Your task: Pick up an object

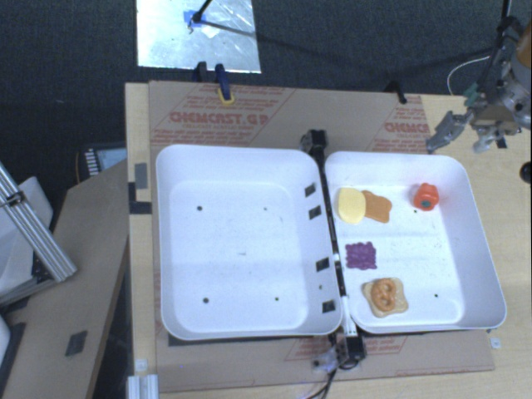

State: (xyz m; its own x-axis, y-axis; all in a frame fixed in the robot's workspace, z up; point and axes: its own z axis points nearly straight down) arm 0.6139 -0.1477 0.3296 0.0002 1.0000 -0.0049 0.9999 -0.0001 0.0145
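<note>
Bench (pixel 249 106): right bin (pixel 465 256) holds orange toy (pixel 426 196), purple piece (pixel 361 256); tool (pixel 465 133) above.

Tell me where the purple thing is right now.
The purple thing lies in the right bin, near the divider between the bins, below the yellow piece and above the tan piece.

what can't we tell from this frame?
- Gripper: small and blurred at the camera view's right edge; finger state unreadable.
- Arm: cut off by the right edge.
- Orange object: too small to identify.
- Yellow piece and brown piece: touching or overlapping, unclear which.
</note>
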